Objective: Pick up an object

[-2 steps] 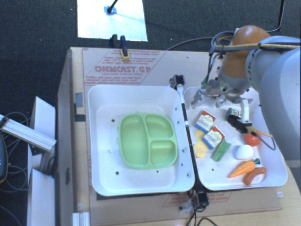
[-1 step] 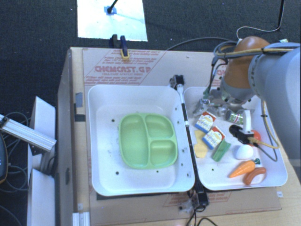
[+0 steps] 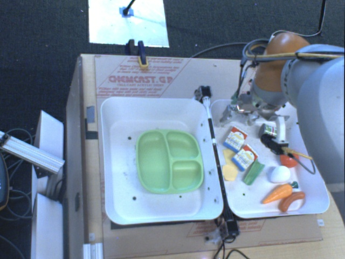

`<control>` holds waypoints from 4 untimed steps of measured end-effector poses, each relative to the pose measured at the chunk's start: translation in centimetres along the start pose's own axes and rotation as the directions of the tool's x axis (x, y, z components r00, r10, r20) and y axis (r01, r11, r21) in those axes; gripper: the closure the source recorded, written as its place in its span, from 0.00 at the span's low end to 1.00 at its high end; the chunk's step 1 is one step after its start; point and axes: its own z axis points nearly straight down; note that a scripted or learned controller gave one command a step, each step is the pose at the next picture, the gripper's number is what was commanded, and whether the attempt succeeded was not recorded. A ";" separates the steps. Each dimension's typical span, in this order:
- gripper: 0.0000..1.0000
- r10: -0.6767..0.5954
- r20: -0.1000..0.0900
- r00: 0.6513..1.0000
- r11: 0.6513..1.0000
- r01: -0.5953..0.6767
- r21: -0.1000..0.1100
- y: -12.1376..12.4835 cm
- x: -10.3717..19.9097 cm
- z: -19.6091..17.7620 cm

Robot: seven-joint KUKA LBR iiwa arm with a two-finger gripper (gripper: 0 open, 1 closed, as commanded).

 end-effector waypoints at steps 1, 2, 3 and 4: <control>0.00 -0.001 0.000 1.000 1.000 0.001 0.001 0.0 0.6 0.0; 1.00 -0.002 0.000 1.000 1.000 0.002 -0.002 0.1 0.6 -1.1; 0.00 -0.003 0.001 1.000 1.000 0.003 -0.002 0.1 0.6 -1.1; 0.00 0.000 0.001 1.000 1.000 0.000 0.001 0.0 0.6 0.0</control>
